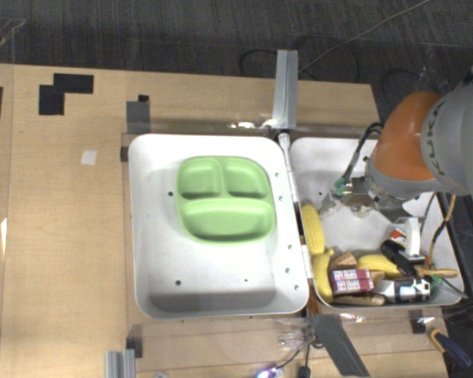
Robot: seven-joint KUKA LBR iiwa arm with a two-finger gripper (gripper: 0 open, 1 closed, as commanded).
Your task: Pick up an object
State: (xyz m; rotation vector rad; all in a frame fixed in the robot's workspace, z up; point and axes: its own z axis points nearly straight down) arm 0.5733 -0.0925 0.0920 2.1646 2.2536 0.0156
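My gripper (348, 198) hangs over the right bin (319, 160) — open or closed, I cannot tell — above bananas (312, 231).

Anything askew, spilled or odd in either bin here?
Nothing spilled or damaged. The green divided plate lies flat in the left bin. The right bin has its bananas, small box and other items heaped against the near edge.

This looks like a robotics lab: a wooden bench (55, 235) with two white bins (150, 211) fixed by metal brackets (286, 85), loose cables (355, 42) on dark carpet (142, 14), and a robot arm (433, 144).
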